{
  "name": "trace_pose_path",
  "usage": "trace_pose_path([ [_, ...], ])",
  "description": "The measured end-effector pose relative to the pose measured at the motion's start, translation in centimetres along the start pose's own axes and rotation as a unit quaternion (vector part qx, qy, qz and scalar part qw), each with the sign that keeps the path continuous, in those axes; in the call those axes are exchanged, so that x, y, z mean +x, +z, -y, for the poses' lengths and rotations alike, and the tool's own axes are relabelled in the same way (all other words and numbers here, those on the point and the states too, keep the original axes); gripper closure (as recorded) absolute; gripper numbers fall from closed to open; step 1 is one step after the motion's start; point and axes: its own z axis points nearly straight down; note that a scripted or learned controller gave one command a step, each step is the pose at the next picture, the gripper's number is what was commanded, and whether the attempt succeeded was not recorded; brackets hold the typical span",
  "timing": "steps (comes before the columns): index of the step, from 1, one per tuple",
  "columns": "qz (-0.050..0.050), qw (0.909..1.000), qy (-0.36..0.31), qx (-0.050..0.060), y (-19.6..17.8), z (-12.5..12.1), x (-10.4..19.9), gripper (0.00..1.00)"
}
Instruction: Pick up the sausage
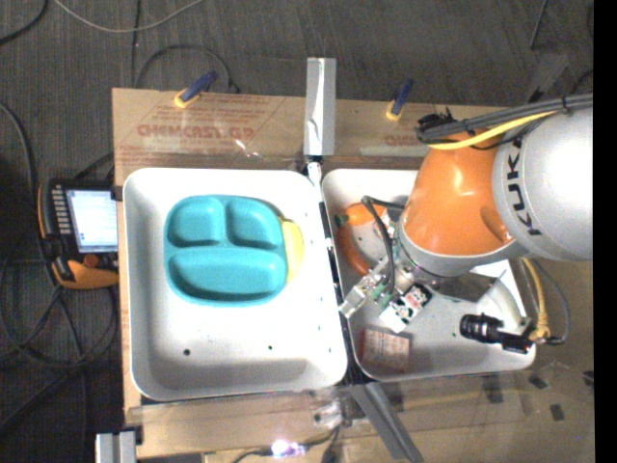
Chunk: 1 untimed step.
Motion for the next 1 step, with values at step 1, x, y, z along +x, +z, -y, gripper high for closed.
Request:
trace_pose_path([
  [1,0.000,0.9728,-0.232,0.000,-1.54,-3.06,4.02,1.00],
])
